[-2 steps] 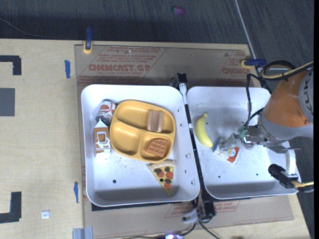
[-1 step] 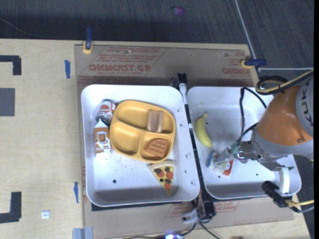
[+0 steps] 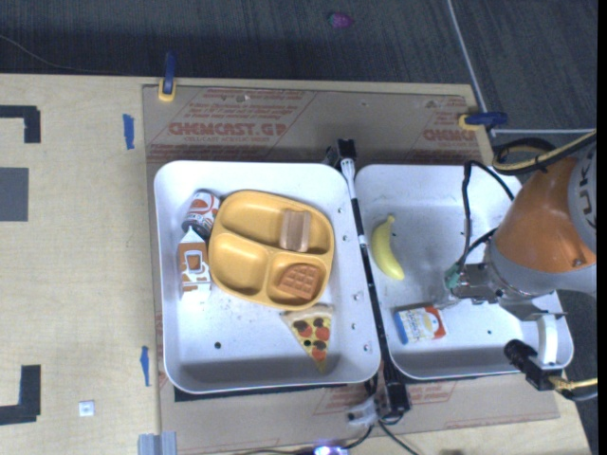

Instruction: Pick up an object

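Gripper (image 3: 462,282) sits low over the right bin (image 3: 417,186), tucked under the grey wrist and its orange band, and from up here you simply cannot tell how it stands or whether anything is in it. Just beside it, toward the near wall, lies a small white packet (image 3: 419,324) with blue and red print, flat on the bin floor. A little further left, a banana (image 3: 384,248) lies near the divider between the bins, curved and lengthwise. Across in the left bin (image 3: 180,349), a yellow divided tray (image 3: 242,254) takes the middle, with a tan block (image 3: 295,228) in one section and a brown waffle piece (image 3: 301,281) in another. A pizza slice (image 3: 313,330) lies beside its near edge, a can (image 3: 199,214) and a small carton (image 3: 193,265) on its left.
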You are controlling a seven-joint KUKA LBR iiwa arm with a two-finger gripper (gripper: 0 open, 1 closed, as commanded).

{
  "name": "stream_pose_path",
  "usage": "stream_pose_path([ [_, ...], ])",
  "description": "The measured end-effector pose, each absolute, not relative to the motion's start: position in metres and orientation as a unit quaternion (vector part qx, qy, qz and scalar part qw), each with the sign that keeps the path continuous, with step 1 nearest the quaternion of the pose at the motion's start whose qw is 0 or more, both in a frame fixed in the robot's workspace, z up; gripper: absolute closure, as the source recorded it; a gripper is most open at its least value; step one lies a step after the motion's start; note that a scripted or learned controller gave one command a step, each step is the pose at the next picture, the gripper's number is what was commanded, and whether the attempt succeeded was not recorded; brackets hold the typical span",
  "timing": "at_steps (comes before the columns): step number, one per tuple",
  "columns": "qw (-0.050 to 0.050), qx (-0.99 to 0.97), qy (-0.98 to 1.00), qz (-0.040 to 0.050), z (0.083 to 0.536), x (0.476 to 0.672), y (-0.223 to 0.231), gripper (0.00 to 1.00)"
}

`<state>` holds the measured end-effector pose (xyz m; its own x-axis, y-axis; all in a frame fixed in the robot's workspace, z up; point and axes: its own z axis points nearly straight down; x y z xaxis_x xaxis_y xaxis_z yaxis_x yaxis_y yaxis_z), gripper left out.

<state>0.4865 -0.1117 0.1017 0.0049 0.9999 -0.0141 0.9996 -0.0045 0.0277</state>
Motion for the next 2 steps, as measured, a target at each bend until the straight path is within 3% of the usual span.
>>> stream_pose_path([
  [1, 0.000, 0.707, 0.708, 0.0008, 0.185, 0.482, -0.013, 1.00],
  [2, 0.000, 0.707, 0.707, 0.0000, 0.185, 0.480, -0.053, 1.00],
])
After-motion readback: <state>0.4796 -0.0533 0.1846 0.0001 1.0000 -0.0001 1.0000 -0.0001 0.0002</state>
